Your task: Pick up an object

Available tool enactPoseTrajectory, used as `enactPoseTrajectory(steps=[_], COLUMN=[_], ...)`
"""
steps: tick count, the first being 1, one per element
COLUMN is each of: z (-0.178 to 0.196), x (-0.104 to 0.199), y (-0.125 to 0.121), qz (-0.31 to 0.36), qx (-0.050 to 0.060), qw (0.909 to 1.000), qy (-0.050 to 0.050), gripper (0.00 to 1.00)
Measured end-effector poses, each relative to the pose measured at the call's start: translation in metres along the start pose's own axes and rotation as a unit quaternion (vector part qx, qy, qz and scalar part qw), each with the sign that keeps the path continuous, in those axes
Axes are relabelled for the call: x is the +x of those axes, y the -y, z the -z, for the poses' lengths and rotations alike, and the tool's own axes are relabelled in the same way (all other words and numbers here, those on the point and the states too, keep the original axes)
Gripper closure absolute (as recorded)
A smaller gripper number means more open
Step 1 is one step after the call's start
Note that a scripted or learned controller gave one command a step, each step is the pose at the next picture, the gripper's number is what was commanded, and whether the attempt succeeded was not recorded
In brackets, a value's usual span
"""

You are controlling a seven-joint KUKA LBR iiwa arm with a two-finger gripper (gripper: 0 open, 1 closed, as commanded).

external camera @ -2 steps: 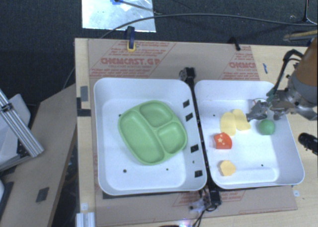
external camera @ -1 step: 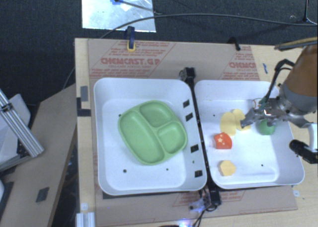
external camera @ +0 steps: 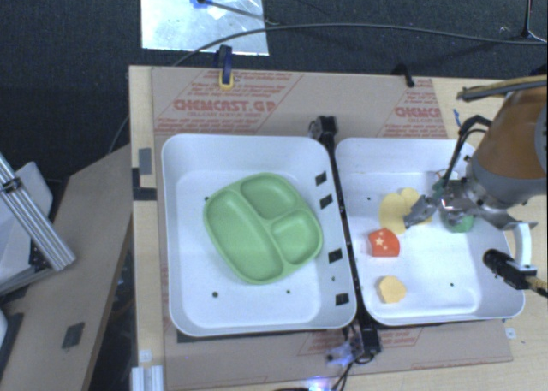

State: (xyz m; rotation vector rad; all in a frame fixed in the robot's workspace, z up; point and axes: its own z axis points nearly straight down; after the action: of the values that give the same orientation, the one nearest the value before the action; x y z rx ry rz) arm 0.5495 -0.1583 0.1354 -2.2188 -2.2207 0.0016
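Note:
In the right bin (external camera: 445, 295) lie a pale yellow flat piece (external camera: 396, 206), a red-orange piece (external camera: 384, 244) just below it, and a small yellow piece (external camera: 392, 289) nearer the front. A green object (external camera: 460, 222) lies under the arm's wrist, partly hidden. My gripper (external camera: 421, 210) hangs low over the bin, its dark fingers pointing left at the right edge of the pale yellow piece. I see nothing clearly held between them.
The left bin (external camera: 184, 278) holds a green divided plate (external camera: 262, 227). A black divider with clips (external camera: 336, 218) runs between the bins. The arm's grey and orange body (external camera: 514, 158) covers the right bin's far right corner.

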Motion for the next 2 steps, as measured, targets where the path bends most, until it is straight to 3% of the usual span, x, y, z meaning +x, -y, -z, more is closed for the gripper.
enactPoseTrajectory(steps=[1,2], z=[-0.052,-0.039], x=[0.001,0.000], y=[0.000,-0.002], qz=[0.000,0.000], qx=[0.000,-0.003], qw=[1.0000,1.0000], qy=[0.000,0.001], gripper=[0.00,1.00])
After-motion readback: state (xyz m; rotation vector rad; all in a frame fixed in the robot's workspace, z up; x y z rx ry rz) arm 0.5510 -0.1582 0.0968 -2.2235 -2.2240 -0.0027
